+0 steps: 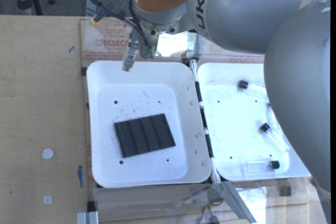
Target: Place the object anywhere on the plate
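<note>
Hanging tool [137, 50] above left bin [100, 86].

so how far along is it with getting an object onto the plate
Nothing looks done yet: the dark grey ribbed rectangular plate in the left white bin carries nothing. The clear plastic vials with black caps lie in the right white bin. The gripper sits above the left bin's far edge, with nothing visibly between its fingers. Picking up a vial and placing it on the plate are left.
</note>
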`<state>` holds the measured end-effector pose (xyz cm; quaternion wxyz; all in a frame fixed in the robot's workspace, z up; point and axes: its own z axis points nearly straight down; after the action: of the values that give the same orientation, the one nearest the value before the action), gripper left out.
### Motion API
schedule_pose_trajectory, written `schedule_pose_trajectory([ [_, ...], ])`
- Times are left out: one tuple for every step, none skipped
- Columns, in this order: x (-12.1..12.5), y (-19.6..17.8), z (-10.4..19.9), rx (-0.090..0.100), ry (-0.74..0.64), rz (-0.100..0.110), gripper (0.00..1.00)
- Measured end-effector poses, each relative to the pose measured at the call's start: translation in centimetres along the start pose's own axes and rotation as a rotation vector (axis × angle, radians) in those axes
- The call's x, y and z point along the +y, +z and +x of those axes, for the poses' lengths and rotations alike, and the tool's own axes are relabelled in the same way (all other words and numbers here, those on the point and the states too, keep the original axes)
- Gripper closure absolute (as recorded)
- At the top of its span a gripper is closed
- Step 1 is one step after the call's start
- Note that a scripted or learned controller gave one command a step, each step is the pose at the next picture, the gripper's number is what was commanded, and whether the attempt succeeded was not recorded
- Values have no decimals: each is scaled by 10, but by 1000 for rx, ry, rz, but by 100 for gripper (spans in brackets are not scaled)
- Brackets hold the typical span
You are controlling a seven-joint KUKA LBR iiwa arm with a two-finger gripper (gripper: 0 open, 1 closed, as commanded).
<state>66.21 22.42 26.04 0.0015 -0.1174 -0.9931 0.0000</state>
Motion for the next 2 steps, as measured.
schedule_pose_trajectory([
  [0,0,0,-1,0,-1,0],
  [1,-9,-2,-2,1,-3,100],
])
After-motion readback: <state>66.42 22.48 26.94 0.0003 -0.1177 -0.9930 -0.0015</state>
